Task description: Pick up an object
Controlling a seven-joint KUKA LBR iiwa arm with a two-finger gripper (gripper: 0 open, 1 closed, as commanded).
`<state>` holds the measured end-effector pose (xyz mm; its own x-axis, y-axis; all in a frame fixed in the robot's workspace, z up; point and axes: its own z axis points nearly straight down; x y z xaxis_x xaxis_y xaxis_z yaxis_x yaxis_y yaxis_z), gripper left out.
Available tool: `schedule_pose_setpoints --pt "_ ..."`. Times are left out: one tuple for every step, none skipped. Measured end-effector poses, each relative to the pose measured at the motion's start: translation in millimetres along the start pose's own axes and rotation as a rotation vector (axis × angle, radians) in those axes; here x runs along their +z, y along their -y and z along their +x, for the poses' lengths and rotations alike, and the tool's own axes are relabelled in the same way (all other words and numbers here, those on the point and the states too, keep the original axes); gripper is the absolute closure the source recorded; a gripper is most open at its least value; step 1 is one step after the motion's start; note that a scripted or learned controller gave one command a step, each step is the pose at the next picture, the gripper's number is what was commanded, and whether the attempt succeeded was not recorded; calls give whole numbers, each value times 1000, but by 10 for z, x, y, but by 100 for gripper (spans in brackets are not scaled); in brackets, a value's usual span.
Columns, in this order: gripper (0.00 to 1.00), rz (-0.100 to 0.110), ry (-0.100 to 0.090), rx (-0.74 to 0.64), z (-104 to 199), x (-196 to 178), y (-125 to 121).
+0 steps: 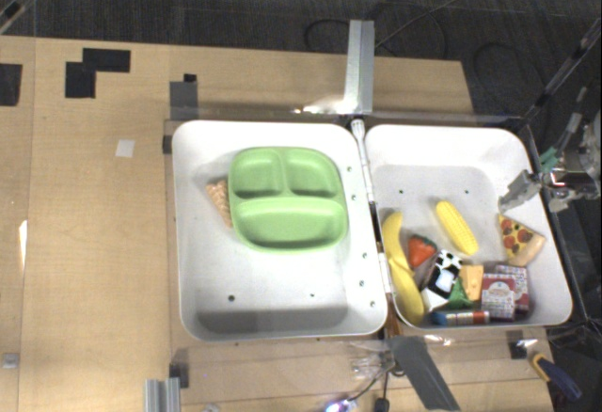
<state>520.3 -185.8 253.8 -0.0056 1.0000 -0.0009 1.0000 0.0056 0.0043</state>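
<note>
1. Nothing picked up yet — every toy lies down in the right bin (442, 151), so the whole job is left to do.
2. Claw (520, 189) parked at the far right rim of that bin, up near the top edge, with nothing seen between its tips.
3. Open or closed — cannot tell, too small and blurry at that spot.
4. Closest toy to the claw: the pizza slice (519, 240), just below it by the right wall, near but not touching.
5. A bit further left, the corn cob (456, 227), lying at a slant on bare white floor with room around it — looks like an easy one to grab.
6. Along the left wall of the bin, the banana (402, 264), long and curved, well apart from the claw.
7. Crowded in the bottom corner: a red box (505, 293), a marker (458, 317) and some other small toys, packed close together — likely hard to grab there.
8. In the left bin (193, 241), a green tray (285, 197) with a cracker (218, 200) peeking out beside it — far from the claw.
9. Still to do: drop down over one toy, squeeze, lift.
</note>
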Motion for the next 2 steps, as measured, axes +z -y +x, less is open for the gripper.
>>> schedule_pose_setpoints --pt "0 3 -1 -97 259 1131 -339" --pt "0 -11 3 -306 284 1629 -593"
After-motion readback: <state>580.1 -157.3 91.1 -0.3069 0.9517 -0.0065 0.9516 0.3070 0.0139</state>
